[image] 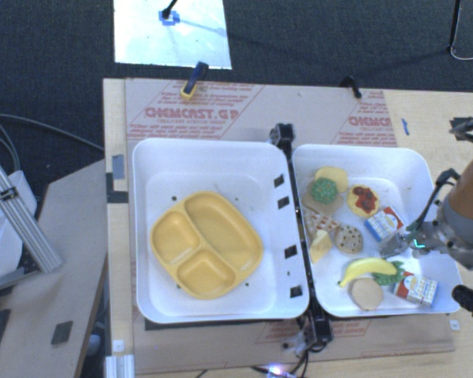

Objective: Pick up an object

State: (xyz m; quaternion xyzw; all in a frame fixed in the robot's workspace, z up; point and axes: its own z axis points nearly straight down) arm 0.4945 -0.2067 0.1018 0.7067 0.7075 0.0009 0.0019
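We note first, nearest the camera in the right-hand shallow white bin [426, 164], a round tan disc-shaped toy [367, 294], a red-and-white printed carton [416, 288] and a yellow plastic banana [368, 269] lying close together, almost touching. Just beyond them the grey two-finger gripper [400, 244] sits low at the bin's right side, close to a blue-and-white small carton [383, 225]; we cannot tell how far the jaws stand apart, and we see nothing between them. Our judgement: with the items so crowded, a descent here may strike two at once, pushing one aside or pinching an edge that slips free. Farther back lie a red-topped yellow toy [363, 201] and a green-topped round toy [325, 189]. In the left-hand white bin [181, 156] rests a yellow three-compartment plastic tray [206, 245], well apart from the gripper.
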